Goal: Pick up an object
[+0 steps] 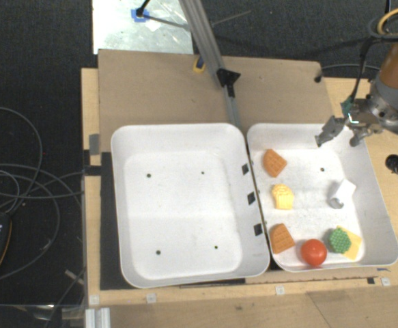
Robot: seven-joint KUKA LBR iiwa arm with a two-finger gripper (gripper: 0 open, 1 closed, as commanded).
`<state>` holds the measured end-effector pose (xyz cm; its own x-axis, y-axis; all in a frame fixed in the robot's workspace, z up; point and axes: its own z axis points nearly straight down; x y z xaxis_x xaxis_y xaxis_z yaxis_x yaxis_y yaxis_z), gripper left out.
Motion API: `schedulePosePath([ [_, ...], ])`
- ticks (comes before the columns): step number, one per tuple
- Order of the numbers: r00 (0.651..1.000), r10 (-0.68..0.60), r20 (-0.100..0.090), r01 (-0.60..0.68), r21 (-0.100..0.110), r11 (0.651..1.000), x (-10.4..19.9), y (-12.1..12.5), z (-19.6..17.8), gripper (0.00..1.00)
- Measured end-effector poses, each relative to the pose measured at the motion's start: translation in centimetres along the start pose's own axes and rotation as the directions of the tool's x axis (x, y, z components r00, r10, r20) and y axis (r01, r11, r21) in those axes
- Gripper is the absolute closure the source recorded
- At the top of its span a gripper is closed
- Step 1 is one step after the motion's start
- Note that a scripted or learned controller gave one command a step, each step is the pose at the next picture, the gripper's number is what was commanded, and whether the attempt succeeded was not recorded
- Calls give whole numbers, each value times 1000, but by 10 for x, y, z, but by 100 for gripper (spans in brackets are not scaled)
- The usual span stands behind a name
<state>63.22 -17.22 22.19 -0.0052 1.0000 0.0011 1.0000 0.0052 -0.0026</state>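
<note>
The grey metal two-finger gripper, fingers spread and holding nothing, is hovering over the shallow white right bin, well apart from the round glossy red tomato.

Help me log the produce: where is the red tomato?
The red tomato lies near the right bin's front edge, between an orange piece and the green item.

left bin bare, right bin cluttered
</note>
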Motion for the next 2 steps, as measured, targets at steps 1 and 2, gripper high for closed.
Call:
schedulePosePath([
  [1, 1000, -2, 2, 2, -4, 1000, 0, 1, -3, 0],
  [2, 1000, -2, 0, 2, 0, 1000, 7, 8, 52, 0],
])
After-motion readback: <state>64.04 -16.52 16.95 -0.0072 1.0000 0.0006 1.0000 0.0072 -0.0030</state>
